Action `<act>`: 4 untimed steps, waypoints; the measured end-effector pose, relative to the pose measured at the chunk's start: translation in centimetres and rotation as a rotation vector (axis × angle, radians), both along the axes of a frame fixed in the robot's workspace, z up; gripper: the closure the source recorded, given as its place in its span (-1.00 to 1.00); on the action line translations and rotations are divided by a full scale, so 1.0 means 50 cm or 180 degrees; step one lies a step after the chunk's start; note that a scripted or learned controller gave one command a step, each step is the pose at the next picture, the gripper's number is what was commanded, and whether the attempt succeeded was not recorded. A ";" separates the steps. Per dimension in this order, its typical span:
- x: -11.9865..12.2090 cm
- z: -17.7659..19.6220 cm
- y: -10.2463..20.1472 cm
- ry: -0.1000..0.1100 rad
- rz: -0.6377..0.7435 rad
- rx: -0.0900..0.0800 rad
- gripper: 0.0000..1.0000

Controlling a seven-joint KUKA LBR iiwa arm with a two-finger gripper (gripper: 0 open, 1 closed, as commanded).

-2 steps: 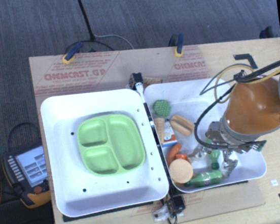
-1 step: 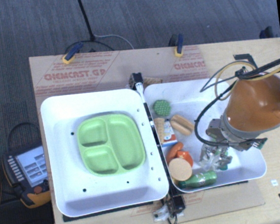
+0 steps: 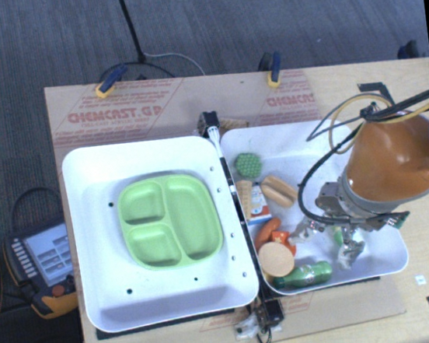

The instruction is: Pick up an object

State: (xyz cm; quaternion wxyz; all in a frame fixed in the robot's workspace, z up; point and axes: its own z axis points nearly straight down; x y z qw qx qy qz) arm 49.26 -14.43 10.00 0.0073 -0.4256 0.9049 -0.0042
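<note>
Toy foods in the right bin (image 3: pixel 391 261) with the gripper (image 3: pixel 329 239) lowered among them.
A green cucumber-like piece (image 3: pixel 305 276), a tan disc (image 3: pixel 276 260), an orange-red piece (image 3: pixel 270 234), a small carton (image 3: pixel 255 202) with unreadable print, a hot-dog bun (image 3: pixel 279 190) and a green knobbly ball (image 3: pixel 248 164) crowd the bin's left side. Nothing sits between the gripper's fingers; their spacing cannot be judged under the arm's orange band (image 3: pixel 392 161). The left bin (image 3: pixel 106 299) holds a green divided plate (image 3: pixel 170 220). The bench board (image 3: pixel 74 118) reads "CHEMCAST GP".
</note>
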 end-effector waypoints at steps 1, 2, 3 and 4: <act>0.186 -0.024 -0.016 0.0029 0.0715 0.0001 -1.00; 0.129 -0.022 -0.023 0.0002 0.1036 -0.0003 -1.00; 0.311 -0.024 -0.059 0.0017 0.0859 -0.0004 -1.00; 0.274 -0.025 -0.110 0.0029 0.2069 0.0031 -1.00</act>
